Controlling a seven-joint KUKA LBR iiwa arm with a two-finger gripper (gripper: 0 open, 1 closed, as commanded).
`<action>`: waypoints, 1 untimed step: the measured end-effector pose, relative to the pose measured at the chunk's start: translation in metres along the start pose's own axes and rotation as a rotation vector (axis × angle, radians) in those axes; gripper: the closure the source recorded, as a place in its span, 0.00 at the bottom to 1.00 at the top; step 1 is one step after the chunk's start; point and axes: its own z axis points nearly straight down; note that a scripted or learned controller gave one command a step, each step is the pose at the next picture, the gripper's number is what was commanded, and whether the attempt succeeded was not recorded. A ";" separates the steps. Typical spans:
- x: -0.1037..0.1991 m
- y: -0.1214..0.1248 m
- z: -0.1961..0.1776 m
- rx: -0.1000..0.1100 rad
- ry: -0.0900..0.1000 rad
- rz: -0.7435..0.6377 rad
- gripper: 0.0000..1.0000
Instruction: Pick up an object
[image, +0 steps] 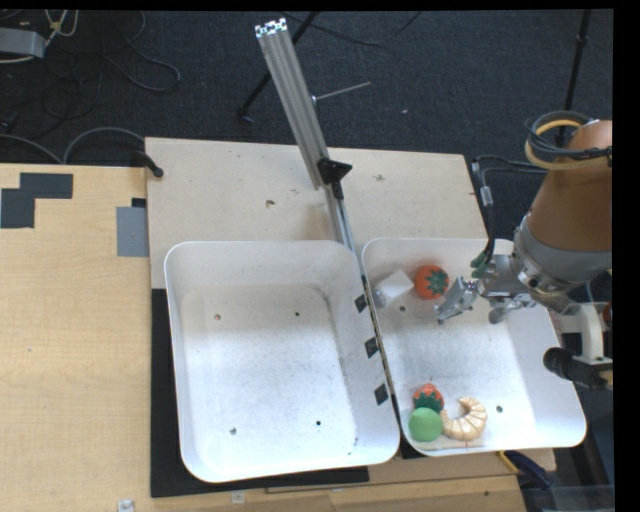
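Note:
My gripper (474, 304) hangs over the right bin (530, 400), in its upper middle part, with its fingers spread apart and nothing between them. A red tomato-like toy (431, 281) lies just left of the fingers, next to a small white block (394, 286). Near the bin's front edge sit a green ball (425, 424), a small red and green toy (428, 395) behind it, and a tan croissant-shaped toy (466, 419).
The left bin (200, 300) lies beside the right one, with a row of black clips (370, 345) along the shared wall. A slanted metal rail (300, 110) rises from behind the bins. The arm's body (570, 210) fills the right side.

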 end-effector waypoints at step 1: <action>0.005 0.001 0.064 0.003 0.001 0.000 0.00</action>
